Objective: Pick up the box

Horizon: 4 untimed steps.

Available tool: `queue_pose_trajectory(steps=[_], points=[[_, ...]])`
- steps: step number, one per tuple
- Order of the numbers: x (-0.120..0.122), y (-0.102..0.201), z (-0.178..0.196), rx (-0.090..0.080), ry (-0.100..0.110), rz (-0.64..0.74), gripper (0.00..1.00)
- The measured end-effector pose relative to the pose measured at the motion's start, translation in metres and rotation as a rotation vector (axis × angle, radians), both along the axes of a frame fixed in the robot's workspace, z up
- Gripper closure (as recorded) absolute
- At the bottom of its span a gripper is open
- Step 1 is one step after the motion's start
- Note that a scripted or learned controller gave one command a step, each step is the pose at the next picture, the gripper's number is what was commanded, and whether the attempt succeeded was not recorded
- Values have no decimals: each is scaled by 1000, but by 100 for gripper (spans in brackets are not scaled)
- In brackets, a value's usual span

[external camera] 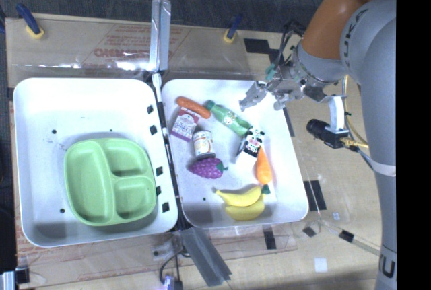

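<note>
Currently: two white bins, stocked; gripper spread and holding nothing above the right bin's far right edge.
Left bin: green divided tray. Right bin: purple box near its left wall, can, grapes, green bottle, two carrots, banana, lemon, black-and-white carton.
</note>
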<state>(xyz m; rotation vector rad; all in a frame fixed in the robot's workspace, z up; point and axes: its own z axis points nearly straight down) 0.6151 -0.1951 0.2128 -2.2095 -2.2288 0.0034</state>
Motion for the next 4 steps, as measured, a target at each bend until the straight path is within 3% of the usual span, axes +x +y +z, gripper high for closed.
queue_pose_trajectory(steps=[1,2,3,4], points=[[4,-16,162,-2,-7,-82,0],[5,-12,170,-2,-1,-71,100],[5,-12,170,-2,0,-70,0],[25,11,166,-2,-5,88,0]])
